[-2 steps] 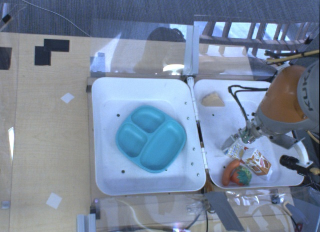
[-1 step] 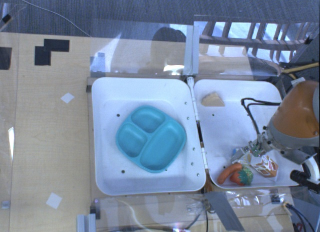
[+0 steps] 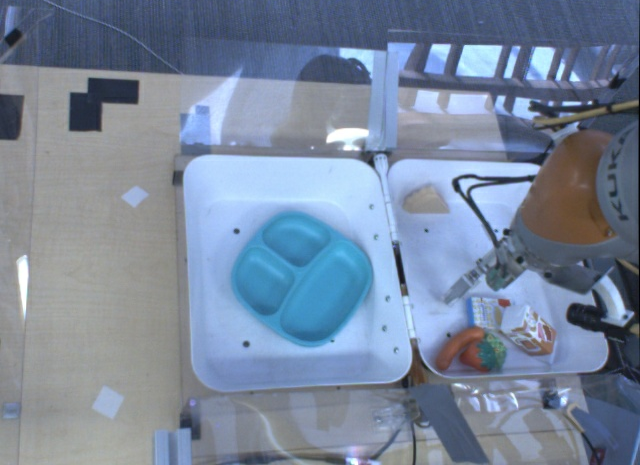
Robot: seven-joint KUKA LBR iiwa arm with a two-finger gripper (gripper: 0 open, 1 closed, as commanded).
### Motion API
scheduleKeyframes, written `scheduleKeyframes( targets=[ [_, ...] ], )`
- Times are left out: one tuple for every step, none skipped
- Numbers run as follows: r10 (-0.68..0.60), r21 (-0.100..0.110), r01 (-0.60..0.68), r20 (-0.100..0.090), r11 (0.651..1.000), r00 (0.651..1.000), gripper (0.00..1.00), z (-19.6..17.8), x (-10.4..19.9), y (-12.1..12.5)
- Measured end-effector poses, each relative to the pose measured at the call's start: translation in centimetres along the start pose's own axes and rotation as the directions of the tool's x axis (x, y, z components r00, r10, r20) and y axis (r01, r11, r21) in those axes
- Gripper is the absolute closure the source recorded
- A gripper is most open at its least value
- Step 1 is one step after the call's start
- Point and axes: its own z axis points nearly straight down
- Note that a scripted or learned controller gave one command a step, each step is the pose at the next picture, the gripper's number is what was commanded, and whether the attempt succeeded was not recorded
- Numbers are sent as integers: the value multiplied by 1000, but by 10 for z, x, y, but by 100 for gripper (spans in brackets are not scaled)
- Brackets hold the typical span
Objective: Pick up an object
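Observation:
In the right bin (image 3: 430,243) lie a tan wedge of bread (image 3: 427,199) at the back and a cluster of toy food at the front. That cluster is an orange carrot (image 3: 460,347), a green broccoli piece (image 3: 491,353), a small white carton (image 3: 484,311) and a white and orange packet (image 3: 530,333). My gripper (image 3: 458,290) hangs over the middle of this bin, slanting down to the left. Its tip sits just left of and above the carton, apart from the carrot. Nothing shows in its grasp.
A blue divided plate (image 3: 302,277) lies in the middle of the left bin (image 3: 215,353). A raised divider (image 3: 392,253) separates the two bins. The arm's orange band (image 3: 562,193) and a black cable (image 3: 480,203) hang over the right bin's back right.

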Motion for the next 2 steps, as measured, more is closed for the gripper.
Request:
scheduleKeyframes(
  targets=[
    [339, 9, -339, -5, 941, 941, 0, -3, 49, -22],
    [505, 9, -505, -3, 863, 863, 0, -96, 70, -5]
  ],
)
